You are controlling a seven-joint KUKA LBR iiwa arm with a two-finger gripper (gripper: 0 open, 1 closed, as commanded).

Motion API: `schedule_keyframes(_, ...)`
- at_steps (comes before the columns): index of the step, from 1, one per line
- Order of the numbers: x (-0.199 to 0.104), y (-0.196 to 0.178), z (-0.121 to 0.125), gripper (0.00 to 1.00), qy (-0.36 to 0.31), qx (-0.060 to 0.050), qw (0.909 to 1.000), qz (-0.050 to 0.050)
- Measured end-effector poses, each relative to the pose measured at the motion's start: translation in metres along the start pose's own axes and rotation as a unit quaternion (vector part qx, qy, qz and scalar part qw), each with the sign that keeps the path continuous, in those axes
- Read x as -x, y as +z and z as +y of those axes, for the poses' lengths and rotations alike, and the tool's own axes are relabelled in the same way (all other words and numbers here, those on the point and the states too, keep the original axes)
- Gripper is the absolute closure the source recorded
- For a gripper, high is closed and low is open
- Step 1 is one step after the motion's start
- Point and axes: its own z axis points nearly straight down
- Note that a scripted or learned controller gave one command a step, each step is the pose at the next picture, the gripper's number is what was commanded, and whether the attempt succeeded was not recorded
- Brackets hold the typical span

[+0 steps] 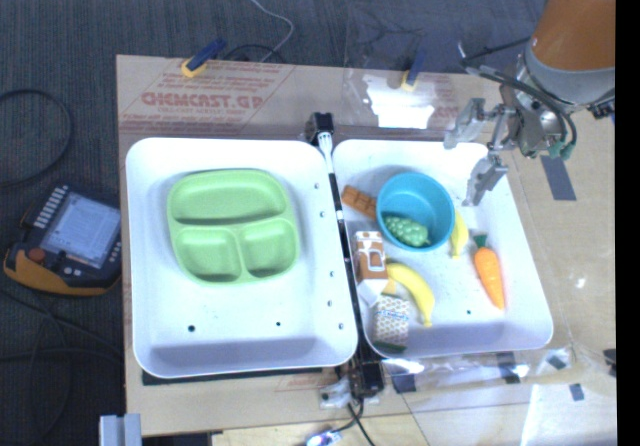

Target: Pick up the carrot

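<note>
Two white bins sitting side by side on surface (200, 94). Left bin (150, 334) carrying green tray (233, 224). Right bin (520, 324) holding blue bowl (415, 204), banana (412, 289), carrot (488, 274) lying near right wall. My hand (481, 154) hovering over bin's upper right corner, fingers spread wide, gripping nothing, apart from carrot.

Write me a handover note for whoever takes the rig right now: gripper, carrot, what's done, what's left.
Gripper: fingers open, nothing between them, poised over the right bin's far right corner.
Carrot: lying in the right bin near its right wall, leafy end toward the gripper, just right of a blue bowl of green grapes.
Done: nothing picked yet.
Left: descend over the carrot, close, lift.
</note>
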Motion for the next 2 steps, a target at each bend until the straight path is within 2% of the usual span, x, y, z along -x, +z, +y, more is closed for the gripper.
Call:
schedule_keyframes(1, -0.013, 0.131, -0.038, 0.00, 0.021, 0.001, 0.9998, 0.006)
schedule_keyframes(2, -0.074, 0.189, -0.054, 0.00, 0.086, 0.000, 0.9963, -0.008)
